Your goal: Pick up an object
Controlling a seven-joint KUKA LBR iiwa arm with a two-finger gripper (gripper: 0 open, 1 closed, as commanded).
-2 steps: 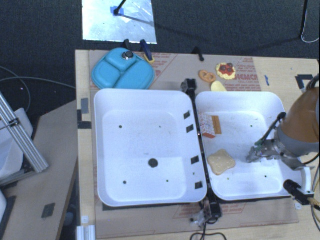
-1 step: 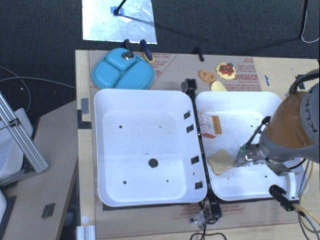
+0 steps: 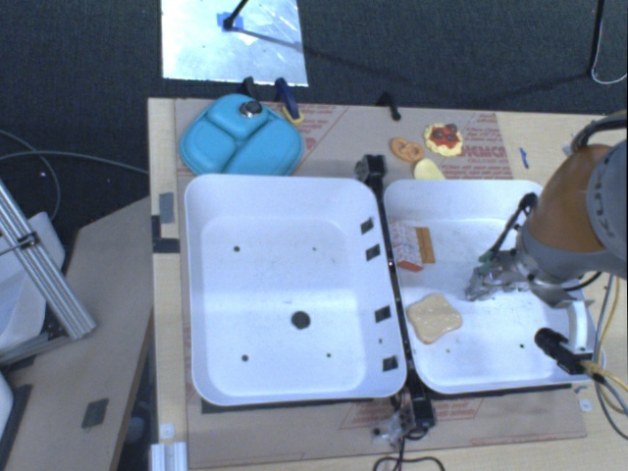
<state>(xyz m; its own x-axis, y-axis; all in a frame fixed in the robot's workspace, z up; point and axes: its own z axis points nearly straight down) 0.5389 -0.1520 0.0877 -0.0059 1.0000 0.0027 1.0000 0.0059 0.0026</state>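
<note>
A tan bread-shaped piece (image 3: 434, 318) is seen lying flat in the right bin (image 3: 510, 376), near its left wall and front edge. A red-and-white packet (image 3: 412, 246) lies behind it. The gripper (image 3: 484, 285) is lowered just right of the bread, apart from it; whether the jaws are spread cannot be told.

Bins (image 3: 285, 204): smooth white plastic, faintly glossy.
Counter (image 3: 339, 126): matt tan cardboard-like sheet with red print.
Blue tray (image 3: 240, 140): smooth moulded plastic, soft sheen.
Hand (image 3: 486, 281): bare grey metal, dull shine.
Bread slice (image 3: 434, 318): matt, pale tan, slightly rough.
Floor (image 3: 88, 57): dark, rough carpet-like cloth.
Square sheet (image 3: 234, 26): shiny, reflective, foil-like.
</note>
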